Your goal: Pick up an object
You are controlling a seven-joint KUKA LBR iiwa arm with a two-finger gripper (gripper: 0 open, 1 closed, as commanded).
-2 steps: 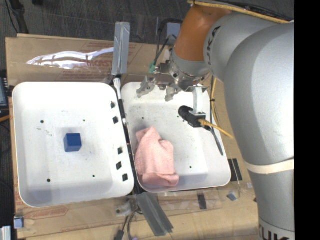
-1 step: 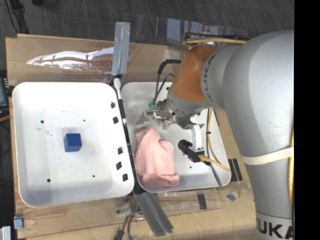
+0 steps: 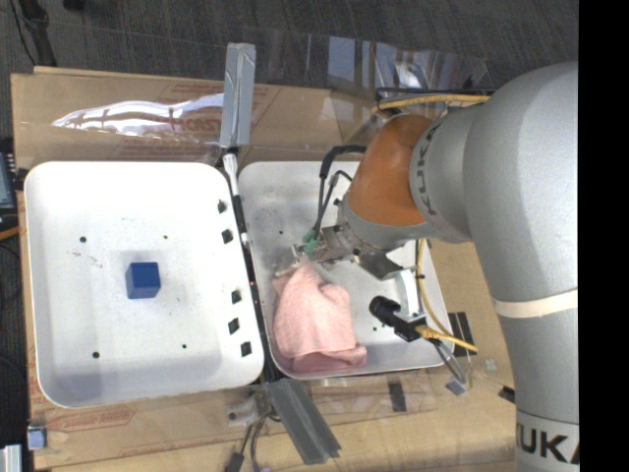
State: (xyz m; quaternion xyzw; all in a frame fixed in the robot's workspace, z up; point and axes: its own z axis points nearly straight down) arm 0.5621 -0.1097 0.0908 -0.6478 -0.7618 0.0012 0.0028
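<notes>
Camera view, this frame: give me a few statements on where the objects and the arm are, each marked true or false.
1. The blue cube lies in the left bin. True.
2. The pink cloth lies in the left bin beside the cube. False: it lies in the right bin, in its near part.
3. The arm is over the right bin, with the tool low, just above the cloth's upper edge. True.
4. The cube is clamped in the tool. False: the cube sits alone on the left bin's floor, apart from the arm.
5. The two bins stand far apart on the bench. False: they sit side by side, rims adjoining.
</notes>
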